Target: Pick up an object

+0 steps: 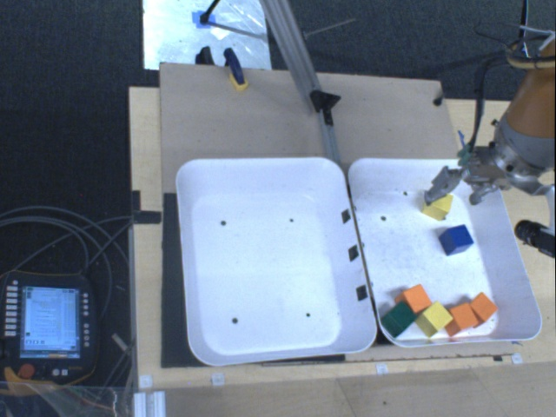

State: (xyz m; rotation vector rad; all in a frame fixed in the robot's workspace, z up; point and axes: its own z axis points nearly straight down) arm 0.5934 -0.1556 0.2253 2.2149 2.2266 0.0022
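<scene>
In the upper part of the right bin [512,259], at the right of the frame, a small yellow block [438,206] lies tilted on the white floor, its top face bright and its side shaded. The gripper [453,183] hangs just above it, fingers spread to either side without clasping it. A blue cube [455,239] sits just below.

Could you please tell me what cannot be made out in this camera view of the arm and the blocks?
- Gripper: too small and blurred to tell whether it grips the yellow block below it.
- Arm: cut off by the right edge of the camera view.
- Corner cluster of blocks in the right bin: they overlap, so the count stays uncertain.
- Pendant screen: text too small to read.
</scene>
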